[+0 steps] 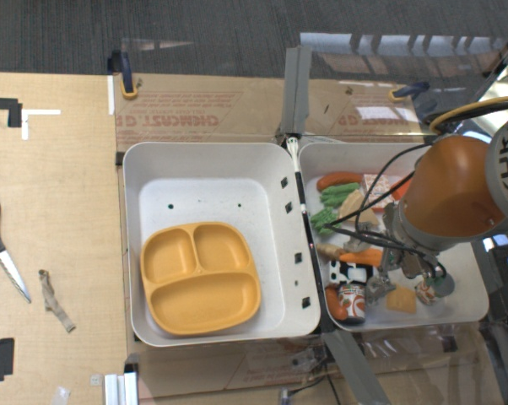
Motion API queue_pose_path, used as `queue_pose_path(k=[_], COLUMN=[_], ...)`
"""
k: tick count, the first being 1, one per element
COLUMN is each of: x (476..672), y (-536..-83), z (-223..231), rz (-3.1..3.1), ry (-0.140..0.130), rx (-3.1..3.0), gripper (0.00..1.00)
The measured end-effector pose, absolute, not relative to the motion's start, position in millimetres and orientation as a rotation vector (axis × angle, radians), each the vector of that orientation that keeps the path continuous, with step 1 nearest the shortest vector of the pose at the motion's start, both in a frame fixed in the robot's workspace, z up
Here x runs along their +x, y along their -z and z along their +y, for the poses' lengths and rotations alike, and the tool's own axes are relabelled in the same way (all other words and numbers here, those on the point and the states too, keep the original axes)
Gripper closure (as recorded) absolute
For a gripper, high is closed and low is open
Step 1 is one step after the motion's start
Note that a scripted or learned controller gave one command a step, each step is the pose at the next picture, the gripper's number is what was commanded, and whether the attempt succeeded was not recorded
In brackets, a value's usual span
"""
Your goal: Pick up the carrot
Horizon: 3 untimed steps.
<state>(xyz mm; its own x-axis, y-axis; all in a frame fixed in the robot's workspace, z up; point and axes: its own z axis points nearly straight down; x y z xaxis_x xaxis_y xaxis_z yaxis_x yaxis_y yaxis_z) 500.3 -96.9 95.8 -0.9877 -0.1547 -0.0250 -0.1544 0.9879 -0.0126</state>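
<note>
Fingers of the gripper: spread impossible to tell. Carrot lies at its nine o'clock; centre over it, then descend squarely.

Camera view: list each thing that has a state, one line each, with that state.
Yellow divided plate: upright in the left bin, nothing on it.
Carrot: lying flat in the right bin among the toy foods, not lifted.
Scissors: lying on the bench, left of the bins.
Arm: reaching over the right bin.
</note>
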Motion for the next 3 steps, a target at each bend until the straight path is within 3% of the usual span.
queue_pose_path(k=[3], x=[509.3], y=[-91.5], z=[-100.5], rz=[3.133], ry=[0.008], rx=[-0.176], gripper=[0.00])
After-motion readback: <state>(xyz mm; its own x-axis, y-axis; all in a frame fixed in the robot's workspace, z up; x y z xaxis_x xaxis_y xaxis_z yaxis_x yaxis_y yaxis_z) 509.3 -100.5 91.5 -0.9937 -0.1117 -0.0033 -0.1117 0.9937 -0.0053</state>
